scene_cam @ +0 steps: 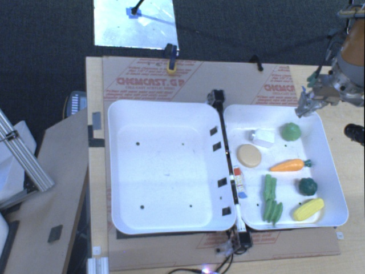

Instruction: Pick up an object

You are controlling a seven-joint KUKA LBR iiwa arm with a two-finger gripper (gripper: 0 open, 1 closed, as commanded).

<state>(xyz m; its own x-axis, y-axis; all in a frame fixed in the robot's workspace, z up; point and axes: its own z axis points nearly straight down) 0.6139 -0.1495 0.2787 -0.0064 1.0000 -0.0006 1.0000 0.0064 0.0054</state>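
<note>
White plastic makes up both shallow bins on the bench, set side by side on a sheet of brown printed cardboard [148, 80]. The left bin [122, 124] has only its bare floor with a few dark specks. The right bin [336, 201] holds all the toy food. A light green round fruit [291, 132] lies near the far right corner. Just left of it is a small clear-and-white packet [262, 136]. A tan round disc, like a biscuit or bun [249, 155], lies nearer the divider. An orange carrot [289, 165] with a green tip lies flat in the middle, pointing left. Below it, toward the right wall, sits a dark green broccoli-like piece [307, 186], and just beside that, at the near right corner, a yellow corn cob [308, 209]. Two green pea pods [270, 197] lie lengthwise near the front. A small red-and-white stick [238, 181] rests by the divider.

The gripper [304, 108] hangs over the far right edge of the right bin, just above and beside the green fruit, not touching it. Whether its jaws are apart or together cannot be told. A shiny foil sheet [134, 16] lies beyond the bench.
</note>
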